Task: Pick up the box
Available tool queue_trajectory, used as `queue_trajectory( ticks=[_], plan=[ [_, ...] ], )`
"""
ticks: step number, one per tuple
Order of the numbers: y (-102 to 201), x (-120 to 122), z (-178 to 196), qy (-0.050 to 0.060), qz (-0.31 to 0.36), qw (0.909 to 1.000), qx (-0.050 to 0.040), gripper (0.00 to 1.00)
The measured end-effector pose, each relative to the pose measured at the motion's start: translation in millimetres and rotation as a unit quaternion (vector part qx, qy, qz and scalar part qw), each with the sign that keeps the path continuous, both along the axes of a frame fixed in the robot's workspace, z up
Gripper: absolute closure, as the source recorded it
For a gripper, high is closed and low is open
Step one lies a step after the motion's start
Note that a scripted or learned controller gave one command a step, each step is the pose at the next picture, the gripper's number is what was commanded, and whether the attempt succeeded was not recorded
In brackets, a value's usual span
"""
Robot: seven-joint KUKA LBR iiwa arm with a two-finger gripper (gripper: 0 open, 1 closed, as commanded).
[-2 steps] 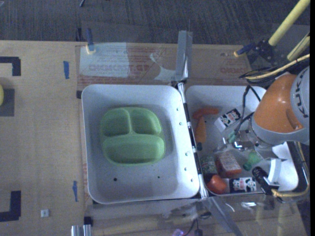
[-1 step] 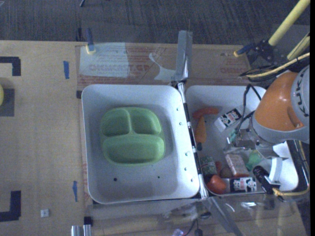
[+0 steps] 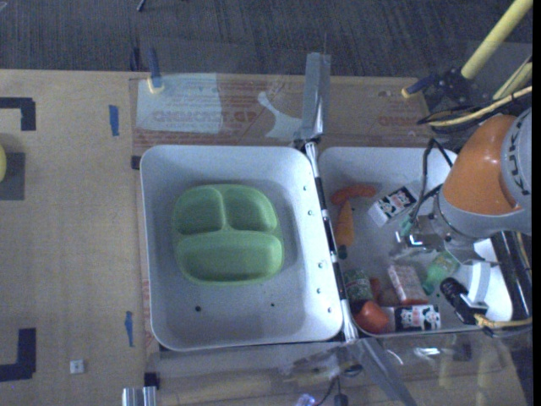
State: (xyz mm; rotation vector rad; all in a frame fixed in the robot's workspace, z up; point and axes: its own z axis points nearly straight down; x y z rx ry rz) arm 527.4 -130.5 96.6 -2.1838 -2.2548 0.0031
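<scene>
Green plastic sits in the left bin (image 3: pixel 161 252): a tray (image 3: pixel 228 232) with three parts, and nothing in them. It is out of the way of the job.

Next comes the right bin (image 3: pixel 359 161), and it is full of little things close together. An orange carrot toy (image 3: pixel 345 222) lies near the wall between the bins. A small white box with black spots (image 3: pixel 393 203) lies near the top. Another box like it (image 3: pixel 418 317) lies at the bottom edge, touching a red tomato toy (image 3: pixel 370 315). A pink pack (image 3: pixel 406 282) sits just above that box.

The gripper (image 3: pixel 420 237) hangs over the middle of this bin, between the two boxes. I cannot tell how its tips are set, because it is dark and blurry there.

I think it could grab the wrong thing or bump a toy, since everything is so crowded. The big grey and orange arm (image 3: pixel 490 180) covers the right side of the bin, so more things may hide under it.
</scene>
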Motion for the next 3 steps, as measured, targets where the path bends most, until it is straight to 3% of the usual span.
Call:
queue_trajectory(
  ticks=[1,2,3],
  plan=[
    [0,0,0,0.000,0.000,1.0000,0.0000,0.00],
    [0,0,7,0.001,0.000,1.0000,0.0003,1.00],
    [-10,-39,-9,-0.007,0.108,0.9941,-0.0005,1.00]
  ],
)
